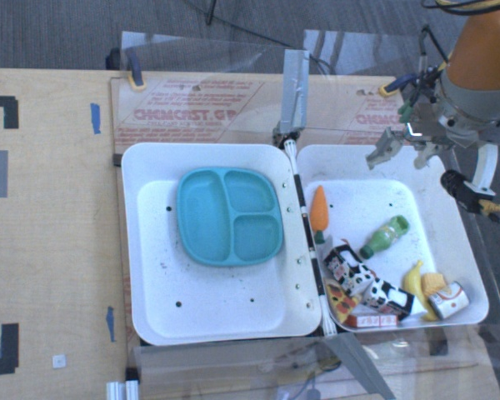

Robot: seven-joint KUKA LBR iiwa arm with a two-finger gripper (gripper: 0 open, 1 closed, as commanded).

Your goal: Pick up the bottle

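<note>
Bottle (384, 237) lay on its side in the right bin (450, 311), green, tilted with its cap end toward the near left, roughly mid-bin. Gripper (406, 147) hung over the bin's far edge, well apart from the bottle and holding nothing; couldn't tell if the fingers were spread or pressed together from this angle. Risks as I judged them: the round body would likely roll or skid if the fingers closed along its length instead of across it. Black-and-white cow toy (357, 275) sat just beside the cap end, so a descent biased near-left could clip or grab that instead. Carrot (318, 210) sat to the left, banana (415, 283) nearer; both were less likely to interfere. Teal plate (230, 216) in the left bin (150, 307) was irrelevant.
</note>
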